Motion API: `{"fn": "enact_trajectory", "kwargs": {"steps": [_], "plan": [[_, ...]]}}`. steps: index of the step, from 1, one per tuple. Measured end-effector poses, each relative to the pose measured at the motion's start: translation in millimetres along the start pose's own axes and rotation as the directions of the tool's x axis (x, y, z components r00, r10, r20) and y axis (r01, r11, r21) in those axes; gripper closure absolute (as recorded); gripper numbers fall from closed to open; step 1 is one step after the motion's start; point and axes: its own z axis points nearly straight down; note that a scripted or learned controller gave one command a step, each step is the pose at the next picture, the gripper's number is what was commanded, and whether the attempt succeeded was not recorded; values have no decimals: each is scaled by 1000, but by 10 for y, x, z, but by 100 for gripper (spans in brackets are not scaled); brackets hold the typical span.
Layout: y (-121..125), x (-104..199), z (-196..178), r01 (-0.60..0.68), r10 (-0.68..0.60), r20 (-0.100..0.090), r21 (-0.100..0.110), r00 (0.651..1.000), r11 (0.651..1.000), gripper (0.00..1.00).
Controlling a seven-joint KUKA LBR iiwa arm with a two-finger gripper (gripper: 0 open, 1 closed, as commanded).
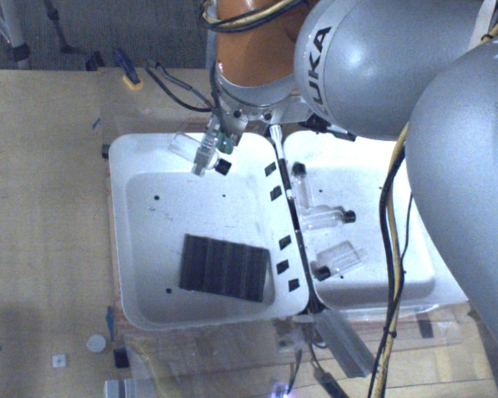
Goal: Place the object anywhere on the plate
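Note:
The plate (224,269) is a dark ribbed rectangle lying on the floor of the left bin (149,222), toward its front. My gripper (202,162) hangs over that bin's far edge, well behind the plate. A small clear object (183,145) shows right beside the gripper's tip on its left, at the bin's back rim; whether it is held cannot be made out. In the right bin (398,264) lie three clear vials with black caps: one (301,185) near the divider, one (330,217) in the middle and one (339,259) toward the front.
The big grey arm (373,56) covers the top right and much of the right bin. Black cables (388,247) hang down across that bin. Small black tabs (283,243) line the ridge between the bins. A small black square (222,167) sits just under the gripper.

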Motion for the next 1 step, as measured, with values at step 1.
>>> {"fn": "enact_trajectory", "kwargs": {"steps": [1], "plan": [[302,80,-470,-392,392,3,-3,920,920,100]]}}
